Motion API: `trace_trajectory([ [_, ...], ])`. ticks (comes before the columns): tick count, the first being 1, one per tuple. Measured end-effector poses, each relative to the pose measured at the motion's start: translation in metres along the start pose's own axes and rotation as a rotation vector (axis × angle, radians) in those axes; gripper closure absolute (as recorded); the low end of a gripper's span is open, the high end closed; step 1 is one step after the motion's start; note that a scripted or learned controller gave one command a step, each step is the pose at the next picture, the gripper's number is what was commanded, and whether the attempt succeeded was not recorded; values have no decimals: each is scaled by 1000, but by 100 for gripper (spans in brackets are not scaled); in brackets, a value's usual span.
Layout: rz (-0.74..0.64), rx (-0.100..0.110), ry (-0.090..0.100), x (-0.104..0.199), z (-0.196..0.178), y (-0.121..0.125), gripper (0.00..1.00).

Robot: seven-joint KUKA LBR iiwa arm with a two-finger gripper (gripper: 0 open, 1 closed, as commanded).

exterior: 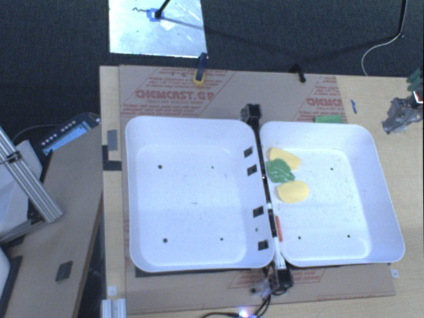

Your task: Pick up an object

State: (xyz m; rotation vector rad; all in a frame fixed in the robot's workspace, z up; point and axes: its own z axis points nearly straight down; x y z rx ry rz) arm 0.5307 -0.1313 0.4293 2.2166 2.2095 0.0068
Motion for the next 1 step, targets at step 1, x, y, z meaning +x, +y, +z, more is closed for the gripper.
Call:
trace_trajectory([
  [1, -6, 23, 9, 42, 170, -19, 100],
])
